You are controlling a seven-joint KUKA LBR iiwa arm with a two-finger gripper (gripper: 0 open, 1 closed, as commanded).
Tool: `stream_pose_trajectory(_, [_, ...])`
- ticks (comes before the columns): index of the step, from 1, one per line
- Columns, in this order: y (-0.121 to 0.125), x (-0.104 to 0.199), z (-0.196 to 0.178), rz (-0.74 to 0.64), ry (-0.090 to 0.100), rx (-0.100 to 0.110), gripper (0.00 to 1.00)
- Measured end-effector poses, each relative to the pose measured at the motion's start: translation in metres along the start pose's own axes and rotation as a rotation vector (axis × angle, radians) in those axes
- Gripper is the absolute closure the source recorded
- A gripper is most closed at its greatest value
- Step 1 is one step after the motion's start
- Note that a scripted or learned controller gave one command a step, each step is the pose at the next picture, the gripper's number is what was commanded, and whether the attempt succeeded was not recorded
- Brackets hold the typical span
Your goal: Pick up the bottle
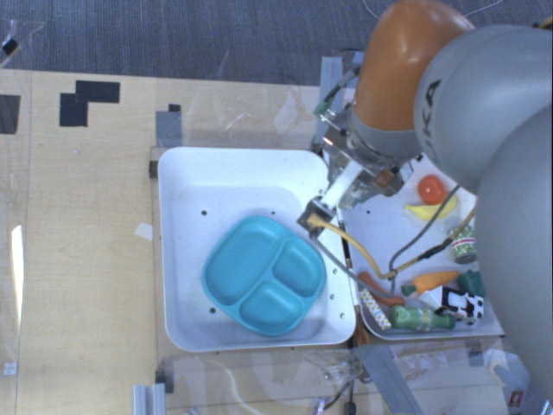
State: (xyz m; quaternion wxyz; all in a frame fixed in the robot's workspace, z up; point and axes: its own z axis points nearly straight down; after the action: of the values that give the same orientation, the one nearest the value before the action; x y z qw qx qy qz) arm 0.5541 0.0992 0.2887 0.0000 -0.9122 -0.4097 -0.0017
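The bottle (421, 319) is green and lies on its side near the front edge of the right bin (385, 232), among other small items. My gripper (373, 180) hangs under the orange wrist band, over the back left part of the right bin near the divider between the bins. It is well behind the bottle and apart from it. The large grey arm covers much of the right bin.
A blue divided plate (263, 273) lies in the left bin (186, 232). In the right bin are a red tomato (432, 188), a yellow banana (428, 211), a carrot (436, 279), a red sausage (380, 285), a green can (464, 248) and a black-and-white toy (460, 302).
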Motion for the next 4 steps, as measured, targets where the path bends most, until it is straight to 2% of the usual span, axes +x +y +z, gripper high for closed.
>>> stream_pose_trajectory(1, [-0.081, 0.038, 0.069, -0.15, -0.002, 0.002, 1.0])
stream_pose_trajectory(2, [-0.13, 0.056, 0.186, 0.043, -0.001, 0.003, 1.0])
stream_pose_trajectory(3, [-0.127, 0.043, 0.039, 0.271, 0.0, 0.001, 1.0])
stream_pose_trajectory(4, [-0.137, 0.059, 0.03, 0.601, -0.002, 0.0, 1.0])
